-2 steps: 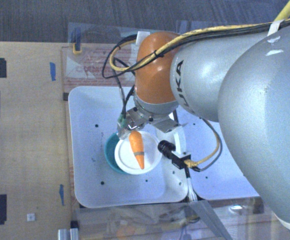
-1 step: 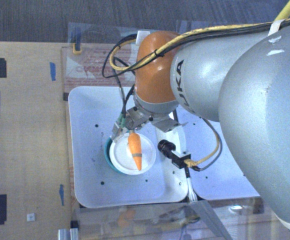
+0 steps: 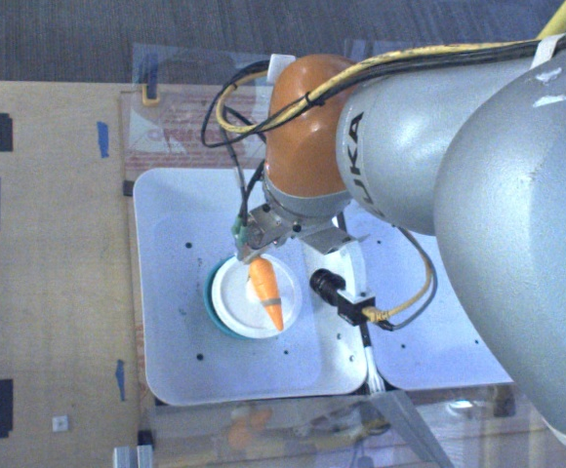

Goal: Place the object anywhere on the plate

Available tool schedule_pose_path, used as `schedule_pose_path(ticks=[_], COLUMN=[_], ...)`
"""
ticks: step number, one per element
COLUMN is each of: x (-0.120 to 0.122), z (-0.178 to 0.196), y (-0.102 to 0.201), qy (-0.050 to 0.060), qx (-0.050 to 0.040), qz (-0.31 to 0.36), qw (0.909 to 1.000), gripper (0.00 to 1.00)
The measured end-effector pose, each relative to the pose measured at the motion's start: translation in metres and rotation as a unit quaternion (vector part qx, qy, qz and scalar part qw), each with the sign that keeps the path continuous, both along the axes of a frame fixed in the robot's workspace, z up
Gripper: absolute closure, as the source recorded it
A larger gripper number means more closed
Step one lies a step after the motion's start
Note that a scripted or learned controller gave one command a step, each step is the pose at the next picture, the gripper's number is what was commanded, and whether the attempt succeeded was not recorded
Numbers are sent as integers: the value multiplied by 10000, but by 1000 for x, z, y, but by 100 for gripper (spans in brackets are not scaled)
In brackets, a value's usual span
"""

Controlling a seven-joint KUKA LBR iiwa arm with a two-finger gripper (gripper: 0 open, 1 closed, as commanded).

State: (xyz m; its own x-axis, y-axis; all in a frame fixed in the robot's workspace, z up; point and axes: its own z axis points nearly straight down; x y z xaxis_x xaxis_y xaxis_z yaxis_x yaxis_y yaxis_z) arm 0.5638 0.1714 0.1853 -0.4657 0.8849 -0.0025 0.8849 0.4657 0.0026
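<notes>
We see the carrot [image 3: 265, 293] lying across the plate [image 3: 226, 305] in the left bin [image 3: 166, 261], its top right under our claw [image 3: 254, 250], whose grip we cannot tell.

An orange carrot [image 3: 265, 293] on a white, teal-rimmed plate [image 3: 226, 305] in a white bin [image 3: 166, 261].

An orange carrot [image 3: 264, 292] lies on a small round white plate [image 3: 232, 300] with a blue-green rim, set in the left bin. The carrot points its narrow tip toward the plate's lower right edge; its thick end seems to sit under the arm's wrist.
</notes>
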Motion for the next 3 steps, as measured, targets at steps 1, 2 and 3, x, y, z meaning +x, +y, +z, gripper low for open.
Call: schedule_pose_path(ticks=[1, 2, 3], x=[23, -1, 22], z=[63, -22, -3], y=[-38, 19, -53], qy=[21, 3, -13], qx=[-1, 3, 14], qz=[209, 998, 1374], qw=[9998, 9950, 9905], gripper=[100, 100, 100])
